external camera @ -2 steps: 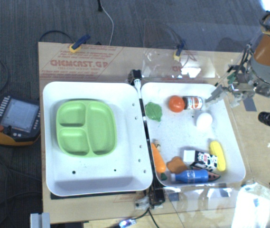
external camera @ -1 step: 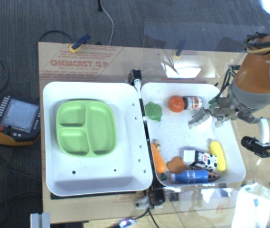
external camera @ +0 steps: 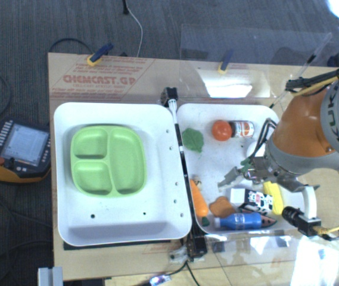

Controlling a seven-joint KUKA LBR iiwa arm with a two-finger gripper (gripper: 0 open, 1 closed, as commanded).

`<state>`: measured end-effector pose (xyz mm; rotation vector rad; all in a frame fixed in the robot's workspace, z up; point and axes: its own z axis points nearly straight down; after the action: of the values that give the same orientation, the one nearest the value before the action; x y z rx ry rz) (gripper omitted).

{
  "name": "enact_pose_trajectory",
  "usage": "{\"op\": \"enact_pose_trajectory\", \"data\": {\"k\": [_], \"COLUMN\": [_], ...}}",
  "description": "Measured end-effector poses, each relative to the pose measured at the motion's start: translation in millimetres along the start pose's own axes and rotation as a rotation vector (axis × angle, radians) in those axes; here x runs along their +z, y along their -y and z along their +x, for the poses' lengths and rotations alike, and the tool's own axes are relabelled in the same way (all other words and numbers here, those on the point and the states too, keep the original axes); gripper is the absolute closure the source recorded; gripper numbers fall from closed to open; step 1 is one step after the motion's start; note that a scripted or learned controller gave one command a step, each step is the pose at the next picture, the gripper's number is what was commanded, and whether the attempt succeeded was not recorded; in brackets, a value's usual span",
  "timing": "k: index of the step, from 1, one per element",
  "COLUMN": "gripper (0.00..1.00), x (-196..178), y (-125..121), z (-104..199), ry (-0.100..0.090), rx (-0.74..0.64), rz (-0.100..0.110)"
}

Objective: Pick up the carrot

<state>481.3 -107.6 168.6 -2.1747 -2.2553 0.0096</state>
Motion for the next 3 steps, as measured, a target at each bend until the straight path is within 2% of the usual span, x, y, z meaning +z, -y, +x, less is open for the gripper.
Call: {"op": "enact_pose_trajectory", "data": {"k": [1,2,3], "gripper": [0.0,1.0,0.0], "x": [68.5,61.4,61.7], "y": [-4.1,-2.3,-2.2], "z": [8.6,8.9,9.0], "ry": [0.006,0.004,0.004], "rx": [-0.213,-0.211,-0.211], "rz": [-0.012,-0.007,-0.006]}}
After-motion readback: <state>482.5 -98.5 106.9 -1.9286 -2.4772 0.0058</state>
